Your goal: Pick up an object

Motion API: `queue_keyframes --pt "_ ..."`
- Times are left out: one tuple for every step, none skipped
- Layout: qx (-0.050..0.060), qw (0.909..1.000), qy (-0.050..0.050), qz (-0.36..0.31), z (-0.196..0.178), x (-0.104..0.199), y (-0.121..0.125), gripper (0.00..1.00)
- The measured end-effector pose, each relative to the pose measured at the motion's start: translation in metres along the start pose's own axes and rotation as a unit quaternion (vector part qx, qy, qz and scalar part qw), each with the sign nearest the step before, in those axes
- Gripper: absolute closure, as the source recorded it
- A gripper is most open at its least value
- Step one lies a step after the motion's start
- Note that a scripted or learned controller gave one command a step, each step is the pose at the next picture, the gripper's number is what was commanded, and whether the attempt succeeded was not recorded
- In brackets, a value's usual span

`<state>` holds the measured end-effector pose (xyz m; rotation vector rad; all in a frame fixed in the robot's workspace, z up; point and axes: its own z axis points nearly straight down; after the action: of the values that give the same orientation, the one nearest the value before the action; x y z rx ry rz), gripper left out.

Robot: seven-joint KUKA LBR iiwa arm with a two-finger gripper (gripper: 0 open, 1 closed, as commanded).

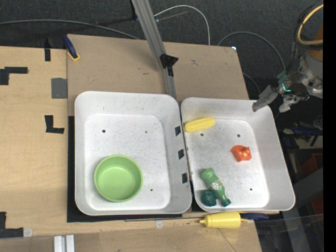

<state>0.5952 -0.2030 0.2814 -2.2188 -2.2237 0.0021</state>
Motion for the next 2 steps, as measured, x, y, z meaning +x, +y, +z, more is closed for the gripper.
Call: queue_keyframes --pt "0.000 1.0000 0.000 0.000 0.000 0.000 0.000 0.00" --pt "0.002 1.0000 0.000 0.000 0.044 0.003 0.003 0.00"
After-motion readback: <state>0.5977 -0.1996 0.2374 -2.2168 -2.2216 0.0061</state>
